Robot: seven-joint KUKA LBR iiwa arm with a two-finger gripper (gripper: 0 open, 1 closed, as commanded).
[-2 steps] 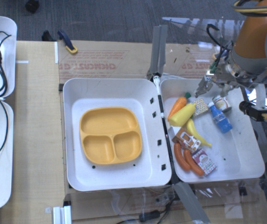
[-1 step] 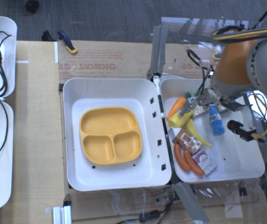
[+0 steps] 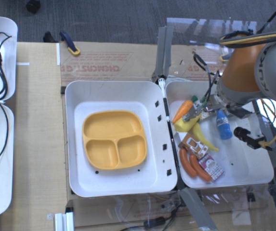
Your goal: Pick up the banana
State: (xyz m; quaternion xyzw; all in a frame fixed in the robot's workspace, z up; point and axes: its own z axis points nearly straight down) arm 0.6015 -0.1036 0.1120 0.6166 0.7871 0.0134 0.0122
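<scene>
Reaching in from the right, the arm (image 3: 253,66) had its claw (image 3: 199,110) low in the right bin (image 3: 253,170), right over the upper end of the banana (image 3: 195,129); whether the claw was wide or narrow could not be told, and nothing showed the fruit actually gripped. The banana lay near the bin's left wall, with a carrot (image 3: 182,110) touching its top and a snack packet (image 3: 195,146) just beside its lower curve (sausages (image 3: 191,165) sat further down). The crowding looked like the main risk: the claw could close on the carrot instead, or slip off the banana's curved skin. A blue bottle (image 3: 222,125) stood close by and could be knocked.
</scene>
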